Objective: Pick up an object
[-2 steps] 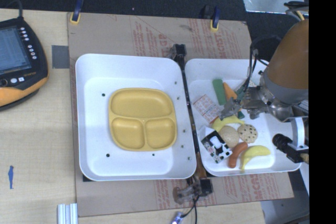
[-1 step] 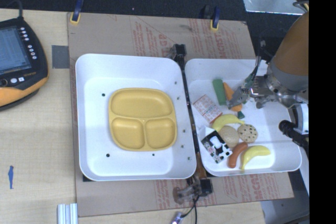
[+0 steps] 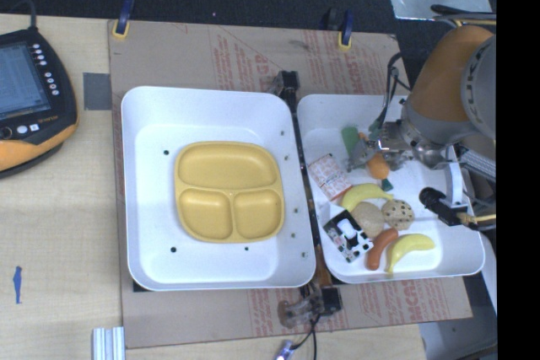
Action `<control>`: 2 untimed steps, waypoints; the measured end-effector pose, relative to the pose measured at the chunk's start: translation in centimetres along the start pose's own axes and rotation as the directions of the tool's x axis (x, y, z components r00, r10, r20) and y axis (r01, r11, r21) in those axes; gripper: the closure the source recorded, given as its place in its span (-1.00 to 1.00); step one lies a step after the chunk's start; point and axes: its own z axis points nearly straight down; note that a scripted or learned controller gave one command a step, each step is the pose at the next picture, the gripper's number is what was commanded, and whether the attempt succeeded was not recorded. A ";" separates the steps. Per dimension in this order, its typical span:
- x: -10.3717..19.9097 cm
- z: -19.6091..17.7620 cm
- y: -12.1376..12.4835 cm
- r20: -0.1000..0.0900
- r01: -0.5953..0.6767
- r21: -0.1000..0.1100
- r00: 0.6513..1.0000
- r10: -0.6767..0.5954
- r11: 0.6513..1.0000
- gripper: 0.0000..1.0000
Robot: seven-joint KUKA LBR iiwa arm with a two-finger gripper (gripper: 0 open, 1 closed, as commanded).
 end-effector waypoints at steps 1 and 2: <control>-0.1 -1.1 0.0 0.001 0.003 0.001 1.000 -0.003 1.000 1.00; 8.0 -9.0 -4.5 -0.001 0.001 0.000 1.000 -0.001 1.000 1.00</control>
